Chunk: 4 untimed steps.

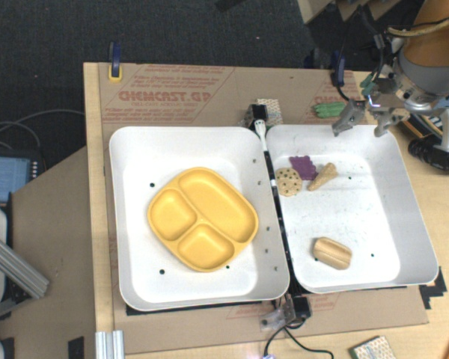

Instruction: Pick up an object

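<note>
The right bin (404,223) holds a round speckled cookie (288,181), a purple piece (304,167), a tan cone-shaped piece (322,176) and a tan bread-roll shape (332,253). My gripper (363,122) hangs above the bin's far rim at the upper right, open, its two fingers spread with nothing between them. It stands well above and behind the objects, touching none of them.
The left bin (135,163) carries a yellow three-compartment tray (202,218). A green object (329,111) lies on the cardboard behind the right bin, close to the gripper. A black-and-white clip (260,117) sits where the bins meet.
</note>
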### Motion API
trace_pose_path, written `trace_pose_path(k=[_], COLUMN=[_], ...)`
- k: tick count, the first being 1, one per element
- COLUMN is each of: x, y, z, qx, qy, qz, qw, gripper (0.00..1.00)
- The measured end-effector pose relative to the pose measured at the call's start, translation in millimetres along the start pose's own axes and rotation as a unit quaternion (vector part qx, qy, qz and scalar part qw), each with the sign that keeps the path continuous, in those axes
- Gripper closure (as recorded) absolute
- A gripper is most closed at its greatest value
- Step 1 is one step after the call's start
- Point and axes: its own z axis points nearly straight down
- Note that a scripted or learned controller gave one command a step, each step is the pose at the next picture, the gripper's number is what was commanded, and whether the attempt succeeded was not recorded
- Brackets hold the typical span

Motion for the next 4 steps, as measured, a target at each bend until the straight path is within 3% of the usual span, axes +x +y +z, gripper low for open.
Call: trace_pose_path(k=[1, 2, 3, 4], x=[-80, -11, 44, 37], y=[19, 23, -61, -29], z=[140, 77, 151, 148], qx=[0.007, -0.003, 0.004, -0.002], qy=[0.011, 0.000, 0.002, -0.001], qz=[0.002, -0.004, -0.001, 0.000], qw=[0.9999, 1.0000, 1.0000, 1.0000], gripper=[0.00, 0.00, 0.00, 0.00])
